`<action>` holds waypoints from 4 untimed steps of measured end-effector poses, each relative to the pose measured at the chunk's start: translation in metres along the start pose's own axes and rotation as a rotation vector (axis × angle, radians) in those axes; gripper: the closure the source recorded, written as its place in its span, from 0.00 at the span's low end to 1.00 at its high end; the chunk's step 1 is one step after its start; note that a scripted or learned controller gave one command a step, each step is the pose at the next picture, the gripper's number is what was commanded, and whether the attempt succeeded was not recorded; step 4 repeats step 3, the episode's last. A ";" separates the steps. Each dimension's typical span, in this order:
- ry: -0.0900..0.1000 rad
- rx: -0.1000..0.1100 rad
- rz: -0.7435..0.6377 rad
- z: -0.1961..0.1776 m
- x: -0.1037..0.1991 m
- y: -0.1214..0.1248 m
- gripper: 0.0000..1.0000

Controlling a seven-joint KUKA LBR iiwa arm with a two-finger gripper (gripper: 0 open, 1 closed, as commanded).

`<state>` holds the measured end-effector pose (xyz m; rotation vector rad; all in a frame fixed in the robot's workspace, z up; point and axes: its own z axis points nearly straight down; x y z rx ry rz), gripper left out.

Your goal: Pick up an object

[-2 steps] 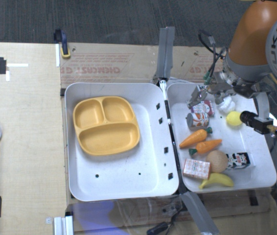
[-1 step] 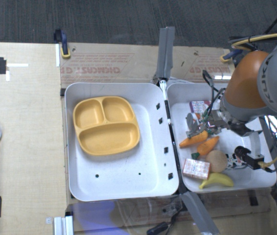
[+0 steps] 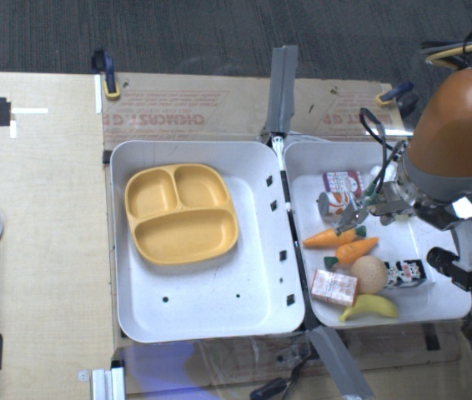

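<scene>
The divided plate [image 3: 183,213] lies in the left bin [image 3: 136,307]; right of the plate, the right bin [image 3: 444,302] holds carrots [image 3: 342,242], egg [image 3: 369,274], and banana [image 3: 371,307] nearest the front.

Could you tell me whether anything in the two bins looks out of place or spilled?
Nothing stands out. The yellow divided plate lies flat in the left bin; the carrots, banana and small packets are heaped together in the right bin.

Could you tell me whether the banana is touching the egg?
Touching: the camera view shows the banana lying against the egg's lower edge, no gap visible.
</scene>
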<state>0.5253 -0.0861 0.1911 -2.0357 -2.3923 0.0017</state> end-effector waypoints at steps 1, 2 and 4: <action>0.002 0.001 -0.302 0.100 -0.020 -0.013 0.00; 0.002 0.000 -0.299 0.092 -0.021 -0.013 1.00; -0.001 0.000 -0.253 -0.027 -0.017 0.048 1.00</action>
